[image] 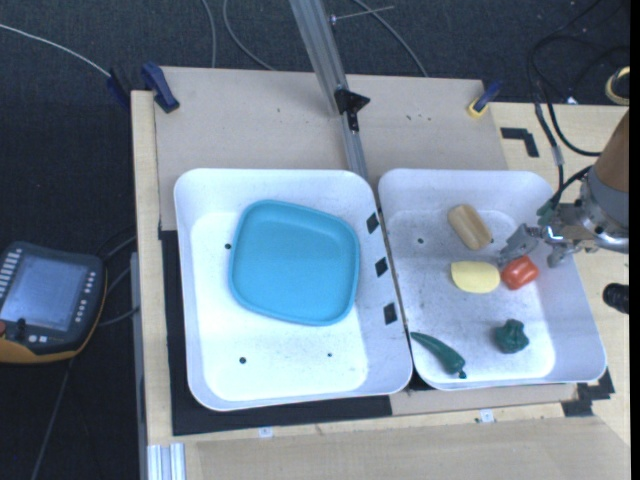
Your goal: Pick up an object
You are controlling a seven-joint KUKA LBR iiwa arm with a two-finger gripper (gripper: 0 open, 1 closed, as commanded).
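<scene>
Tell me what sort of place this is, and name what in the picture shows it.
Most likely a robotics lab bench set up for grasping trials. Two white bins sit side by side on a clamped board, the right bin holding toy food such as a red piece. A teach pendant and loose cables lie on the dark floor.

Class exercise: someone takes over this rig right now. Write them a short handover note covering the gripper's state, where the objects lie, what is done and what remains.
Gripper: low over the right bin, beside the red object; nothing seen held.
Right bin holds a tan piece, a yellow piece touching the red object, a dark green lump and a green pepper at the near rim.
Left bin holds a blue plate.
Done: approach only. Left: grasp and lift one object.
</scene>
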